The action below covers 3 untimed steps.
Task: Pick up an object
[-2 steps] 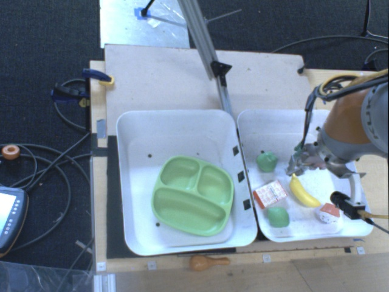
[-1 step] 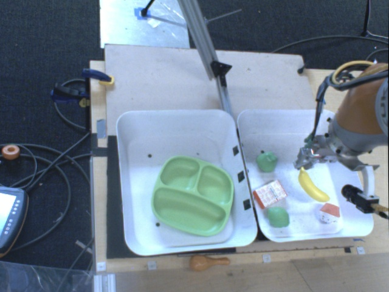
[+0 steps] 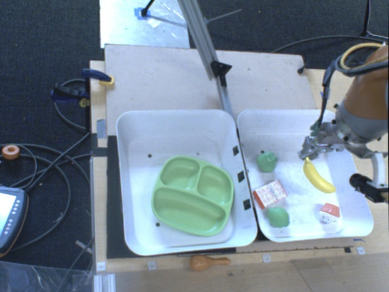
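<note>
The bench carries two shallow white bins side by side. The left bin holds a green divided tray with three compartments, lying flat and a little turned. The right bin holds the small things: a yellow banana toward the bin's right part, a red and white carton near the dividing wall, a green pepper-shaped item above the carton, a rounded green item below it, and a small white and red item near the lower right corner.

The arm comes in from the right, its orange band cut off by the frame edge, and only its lower part is seen. The gripper hangs over the right bin, just at the upper end of the banana. Its tip is a small grey cluster seen from above, and whether it is spread or closed cannot be told. Whether it touches the banana is also unclear; nothing is seen gripped in it.

A slanted metal pole crosses the bench from the top and ends at the wall between the bins. Cables lie on the dark floor at left, partly cut off. A small tan object lies on the bench front edge, too blurred to name.
</note>
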### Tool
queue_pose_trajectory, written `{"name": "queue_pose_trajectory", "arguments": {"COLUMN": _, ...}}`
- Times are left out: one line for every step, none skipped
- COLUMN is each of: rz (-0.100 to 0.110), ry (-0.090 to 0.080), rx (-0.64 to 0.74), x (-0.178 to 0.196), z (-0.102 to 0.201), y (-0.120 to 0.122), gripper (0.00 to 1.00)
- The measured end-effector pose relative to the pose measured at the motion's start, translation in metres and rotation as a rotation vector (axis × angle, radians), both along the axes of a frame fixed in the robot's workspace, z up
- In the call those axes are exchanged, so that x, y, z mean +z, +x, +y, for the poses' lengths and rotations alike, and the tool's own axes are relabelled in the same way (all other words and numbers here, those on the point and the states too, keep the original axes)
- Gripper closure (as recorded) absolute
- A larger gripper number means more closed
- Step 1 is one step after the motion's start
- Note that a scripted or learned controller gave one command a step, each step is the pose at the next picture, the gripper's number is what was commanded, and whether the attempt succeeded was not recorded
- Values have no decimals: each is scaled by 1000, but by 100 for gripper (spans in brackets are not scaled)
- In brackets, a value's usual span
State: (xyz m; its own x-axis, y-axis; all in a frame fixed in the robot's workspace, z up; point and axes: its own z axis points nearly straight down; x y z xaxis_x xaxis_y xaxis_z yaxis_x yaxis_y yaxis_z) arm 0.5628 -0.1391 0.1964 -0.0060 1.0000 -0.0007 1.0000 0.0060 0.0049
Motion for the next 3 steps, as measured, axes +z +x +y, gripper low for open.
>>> {"name": "queue_pose_trajectory", "arguments": {"rz": -1, "ry": -1, "rx": 1, "x": 31, "z": 0, "y": 2, "gripper": 100}}
{"name": "queue_pose_trajectory", "arguments": {"rz": 4, "ry": 3, "rx": 5, "x": 25, "z": 61, "y": 2, "gripper": 100}}
{"name": "queue_pose_trajectory", "arguments": {"rz": 4, "ry": 4, "rx": 6, "x": 22, "z": 122, "y": 5, "gripper": 100}}
